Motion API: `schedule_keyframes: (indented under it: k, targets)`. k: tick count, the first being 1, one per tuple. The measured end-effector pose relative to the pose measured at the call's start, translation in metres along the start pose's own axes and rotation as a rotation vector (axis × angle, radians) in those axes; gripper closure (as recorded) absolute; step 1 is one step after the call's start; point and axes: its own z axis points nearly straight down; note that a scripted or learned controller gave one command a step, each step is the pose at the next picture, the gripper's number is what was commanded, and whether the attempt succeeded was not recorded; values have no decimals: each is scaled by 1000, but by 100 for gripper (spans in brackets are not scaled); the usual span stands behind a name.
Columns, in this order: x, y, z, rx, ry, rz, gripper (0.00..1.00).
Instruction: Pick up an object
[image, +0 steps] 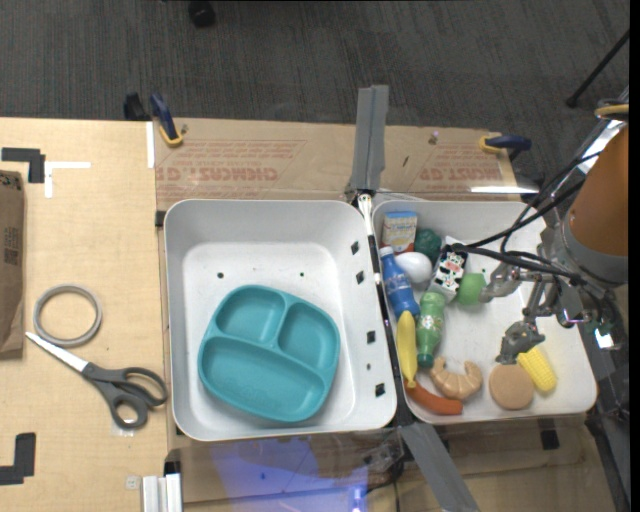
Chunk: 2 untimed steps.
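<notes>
Arm: I am seeing it reaching in from the right, orange band showing above the wrist.
Gripper (520, 340): it is hanging over the right bin (575, 400), just above the corn cob (537, 368); I cannot tell how the jaws are standing.
Corn cob: one, yellow, short, knobbly, lying tilted near the bin's right wall, touching one round tan cookie (511, 388).
Other right-bin items: I am counting one croissant (458, 378), one red sausage (433, 401), one banana (406, 347), one green bottle (430, 327), one blue bottle (397, 285), one white egg (412, 267).
Left bin (190, 240): it is holding one teal divided plate (268, 352).
Bench: one pair of scissors (110, 380) and one tape roll (67, 314) are lying well apart from the bins.
</notes>
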Motion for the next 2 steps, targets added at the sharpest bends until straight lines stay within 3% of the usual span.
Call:
schedule_keyframes:
  k: [1,2]
  targets:
    - [-63,-17,117,5,-21,-36,0]
    - [-83,16,122,11,-30,92,0]
